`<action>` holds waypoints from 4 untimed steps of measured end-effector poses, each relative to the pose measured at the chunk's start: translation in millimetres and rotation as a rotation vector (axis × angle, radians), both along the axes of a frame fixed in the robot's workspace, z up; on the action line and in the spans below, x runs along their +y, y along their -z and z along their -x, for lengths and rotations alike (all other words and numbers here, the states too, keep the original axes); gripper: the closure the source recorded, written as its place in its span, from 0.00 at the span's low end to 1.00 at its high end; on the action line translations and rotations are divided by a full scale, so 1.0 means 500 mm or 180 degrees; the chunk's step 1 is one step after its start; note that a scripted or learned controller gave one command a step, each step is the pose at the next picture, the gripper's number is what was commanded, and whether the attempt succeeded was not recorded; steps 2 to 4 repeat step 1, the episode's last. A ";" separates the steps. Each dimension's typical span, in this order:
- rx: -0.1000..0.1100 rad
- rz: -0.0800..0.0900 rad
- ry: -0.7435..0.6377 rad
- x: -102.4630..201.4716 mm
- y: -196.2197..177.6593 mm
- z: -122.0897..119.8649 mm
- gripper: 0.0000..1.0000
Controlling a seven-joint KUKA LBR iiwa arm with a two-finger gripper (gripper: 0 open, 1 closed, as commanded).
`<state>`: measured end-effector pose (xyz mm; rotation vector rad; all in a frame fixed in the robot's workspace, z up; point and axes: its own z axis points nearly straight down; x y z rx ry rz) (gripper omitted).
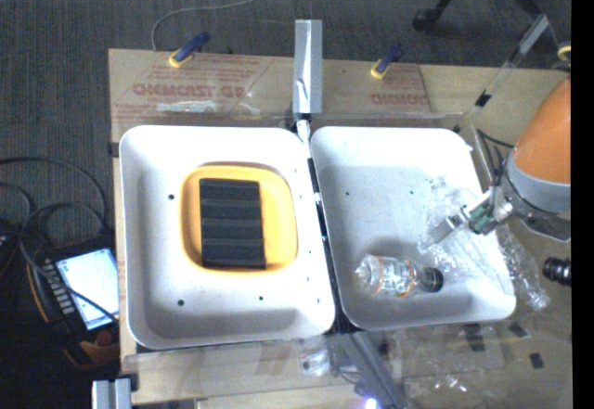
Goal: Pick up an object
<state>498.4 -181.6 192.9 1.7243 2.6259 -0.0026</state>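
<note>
1. Camera view: the gripper (471, 217) hangs over the right bin (371, 166), amid crumpled clear plastic (455, 240); its opening is too blurred to tell.
2. A clear bottle (397, 276) lies on its side near that bin's front, apart from the gripper.
3. A yellow-rimmed black sponge (237, 217), perhaps, sits in the left bin (148, 175).

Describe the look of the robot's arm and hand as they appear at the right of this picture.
The arm shows as a rounded orange band above a grey and white wrist ring. The hand is small, with a green part and pale metal pieces, partly blurred behind clear plastic.
</note>
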 end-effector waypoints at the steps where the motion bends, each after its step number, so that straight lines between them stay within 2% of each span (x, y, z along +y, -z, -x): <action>1: -0.0053 0.0005 -0.0288 0.125 0.189 0.016 0.00; 4: -0.0053 0.0005 -0.0288 0.125 0.189 0.016 0.00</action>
